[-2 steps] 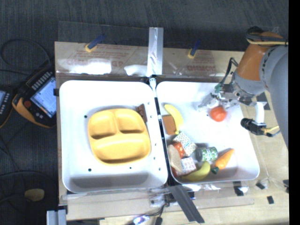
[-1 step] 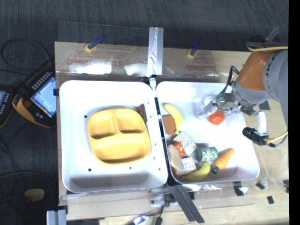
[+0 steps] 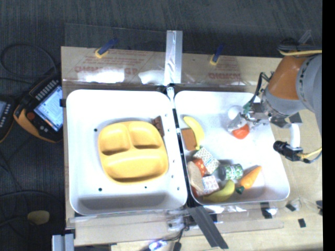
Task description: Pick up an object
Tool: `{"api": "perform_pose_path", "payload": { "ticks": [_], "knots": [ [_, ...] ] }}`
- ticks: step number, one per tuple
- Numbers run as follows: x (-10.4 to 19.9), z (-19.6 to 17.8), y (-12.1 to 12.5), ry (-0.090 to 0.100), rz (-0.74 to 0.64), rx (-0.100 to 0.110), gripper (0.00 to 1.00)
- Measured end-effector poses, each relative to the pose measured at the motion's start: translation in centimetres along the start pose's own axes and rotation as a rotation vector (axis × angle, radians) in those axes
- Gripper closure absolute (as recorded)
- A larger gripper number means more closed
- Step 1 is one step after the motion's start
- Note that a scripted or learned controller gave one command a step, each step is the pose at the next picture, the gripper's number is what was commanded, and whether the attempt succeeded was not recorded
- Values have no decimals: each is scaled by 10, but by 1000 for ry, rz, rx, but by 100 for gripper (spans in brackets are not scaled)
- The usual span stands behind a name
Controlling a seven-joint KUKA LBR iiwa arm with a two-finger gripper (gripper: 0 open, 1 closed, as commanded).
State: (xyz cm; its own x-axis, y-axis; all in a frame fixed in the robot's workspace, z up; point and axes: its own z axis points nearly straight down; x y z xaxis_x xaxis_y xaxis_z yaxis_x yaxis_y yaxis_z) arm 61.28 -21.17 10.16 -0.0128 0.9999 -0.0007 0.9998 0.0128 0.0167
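Gripper (image 3: 242, 120): low in right bin (image 3: 272, 156), over red-orange object (image 3: 241, 133).
Jaws: gap could not be told.
Contact: unclear.

Two white bins (image 3: 73, 156) are sitting on a tan worktop (image 3: 251, 69). The left bin is showing a bright yellow divided tray (image 3: 133, 150). In the right bin, a yellow banana (image 3: 193, 128) is lying toward ten o'clock, a red-orange tomato (image 3: 241, 133) toward two o'clock, an orange carrot (image 3: 250, 177) toward five o'clock, beside a green can (image 3: 231, 171). The arm (image 3: 301, 85) is showing grey with an orange band.
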Motion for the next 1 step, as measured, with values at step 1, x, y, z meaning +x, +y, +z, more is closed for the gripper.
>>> {"api": "perform_pose_path", "payload": {
  "ticks": [1],
  "knots": [
    [56, -157, -9, -1, 43, 18, 100]
  ]
}}
